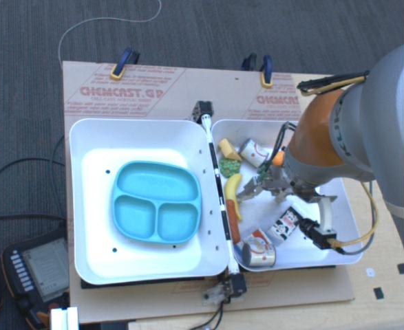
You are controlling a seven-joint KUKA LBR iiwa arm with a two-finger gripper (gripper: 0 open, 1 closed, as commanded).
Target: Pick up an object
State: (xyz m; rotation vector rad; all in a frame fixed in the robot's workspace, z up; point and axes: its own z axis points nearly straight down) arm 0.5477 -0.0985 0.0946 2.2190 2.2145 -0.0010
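My gripper [254,184] hangs low over the middle of the right bin [346,212], pointing left, and looks open with nothing between its fingers. Its lower fingertip [246,190] ends just right of a yellow banana [232,184] lying by the bin's left wall. Above the banana sit a green piece [229,165] and a yellow piece [227,147]. A white can [255,151] and a small orange item [278,159] lie near the wrist. A red-orange carrot [235,227], a black-and-white packet [285,225] and a silver can with a red label [259,252] lie toward the front.
The left bin [91,136] holds a blue divided tray [157,202]. A black-and-white bar [214,177] runs along the divide between the bins. The arm's orange band [315,136] and grey body cover the right bin's far right part. Blue clamps [124,62] hold the board's far edge.
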